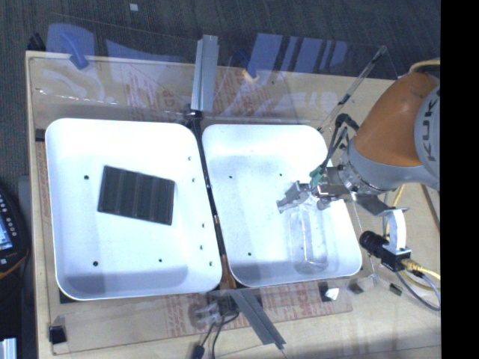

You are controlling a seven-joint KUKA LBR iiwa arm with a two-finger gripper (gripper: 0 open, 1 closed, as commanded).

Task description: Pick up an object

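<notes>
White plastic everywhere down there: two shallow bins side by side on the bench, and the arm was reaching in from the right. In the left bin a dark, ribbed rectangular pad lay flat, a little left of centre, tilted slightly, well apart from the action. Over in the right bin a clear, see-through bottle-like object lay on the floor near the right wall, hard to read against the white. And the gripper was hanging right there, just above the upper end of that clear object, its metal tip pointing left into the bin. Were the jaws parted or pinched? Couldn't tell from this angle, the tip was too small and too glinty. Nothing sat visibly between them, though.

So where did the pick stand? By my reading, the approach was made and the grasp and lift were both yet to come: the clear object lay on the bin floor, and so did the pad.
</notes>
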